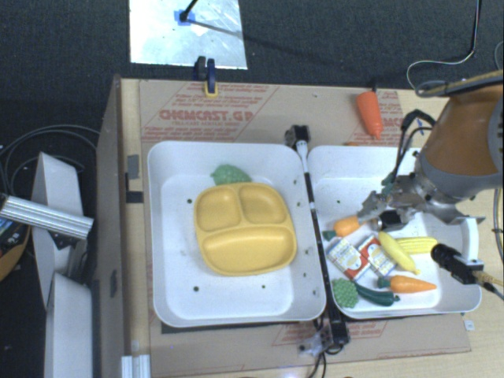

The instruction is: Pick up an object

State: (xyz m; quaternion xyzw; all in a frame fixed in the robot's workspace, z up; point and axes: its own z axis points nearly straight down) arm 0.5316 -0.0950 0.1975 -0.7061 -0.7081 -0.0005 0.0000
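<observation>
The right bin [354, 164] holds a pile of toy food in its near half: a small orange fruit [346, 227], a yellow banana [388, 252], a corn cob [418, 245], a carrot [413, 284], a dark green vegetable [375, 294], a green leafy piece [344, 290] and two printed packets [347, 254]. My gripper [383, 213] hangs low over the middle of this bin, just above and right of the orange fruit and close to the banana's upper end. Nothing is visibly held in it.
The left bin [169, 211] holds a yellow divided plate [242, 228] with a green leafy toy [229, 174] behind it. An orange carrot toy [368, 113] lies on the bench behind the right bin. A black part [454, 263] sticks over the right bin's right side.
</observation>
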